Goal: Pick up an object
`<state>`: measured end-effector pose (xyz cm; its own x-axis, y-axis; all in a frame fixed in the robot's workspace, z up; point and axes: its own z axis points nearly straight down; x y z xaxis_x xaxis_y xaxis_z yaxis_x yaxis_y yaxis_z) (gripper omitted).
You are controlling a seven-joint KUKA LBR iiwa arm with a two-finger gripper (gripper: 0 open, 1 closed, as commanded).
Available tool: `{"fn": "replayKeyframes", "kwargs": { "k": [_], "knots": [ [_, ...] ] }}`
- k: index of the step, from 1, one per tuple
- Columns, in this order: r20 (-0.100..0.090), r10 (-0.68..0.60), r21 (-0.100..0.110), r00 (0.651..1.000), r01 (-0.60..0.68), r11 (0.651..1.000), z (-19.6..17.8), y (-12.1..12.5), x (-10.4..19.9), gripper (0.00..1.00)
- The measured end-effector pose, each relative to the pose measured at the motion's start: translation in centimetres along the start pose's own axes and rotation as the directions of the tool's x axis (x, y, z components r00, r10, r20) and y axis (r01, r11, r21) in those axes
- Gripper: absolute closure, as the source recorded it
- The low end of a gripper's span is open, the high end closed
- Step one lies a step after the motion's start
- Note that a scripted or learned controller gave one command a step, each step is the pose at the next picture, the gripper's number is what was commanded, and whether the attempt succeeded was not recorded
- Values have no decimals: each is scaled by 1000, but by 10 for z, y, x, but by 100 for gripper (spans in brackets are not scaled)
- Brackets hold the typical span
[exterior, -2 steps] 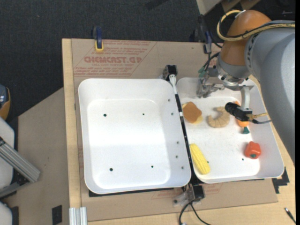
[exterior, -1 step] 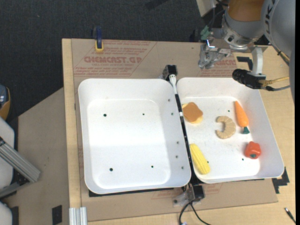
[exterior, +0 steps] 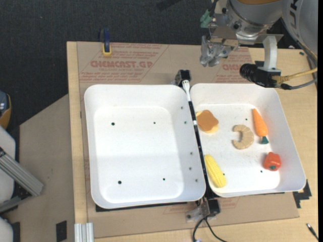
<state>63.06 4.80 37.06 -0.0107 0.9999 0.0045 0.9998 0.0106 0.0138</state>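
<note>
My gripper (exterior: 212,57) hangs high above the back edge of the bench, beyond the right bin (exterior: 282,105), with nothing between its fingers, which stand close together. In the right bin lie an orange round bun-like piece (exterior: 207,121), a tan croissant-shaped piece (exterior: 243,136), an orange carrot (exterior: 259,124), a red pepper (exterior: 271,161) and a yellow corn cob (exterior: 214,170). All are well in front of and below the gripper.
The left bin (exterior: 96,135) stands beside the right one, joined along a black divider strip (exterior: 191,120). A blue-and-yellow clamp (exterior: 106,42) sits at the bench's back left. A black cable fitting (exterior: 260,73) hangs near the right bin's back rim.
</note>
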Motion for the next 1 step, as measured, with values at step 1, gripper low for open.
{"fn": "replayKeyframes", "kwargs": {
  "k": [1],
  "knots": [
    [-3, -7, 8, 1000, 7, 1000, -39, -21, 146, 100]
  ]
}}
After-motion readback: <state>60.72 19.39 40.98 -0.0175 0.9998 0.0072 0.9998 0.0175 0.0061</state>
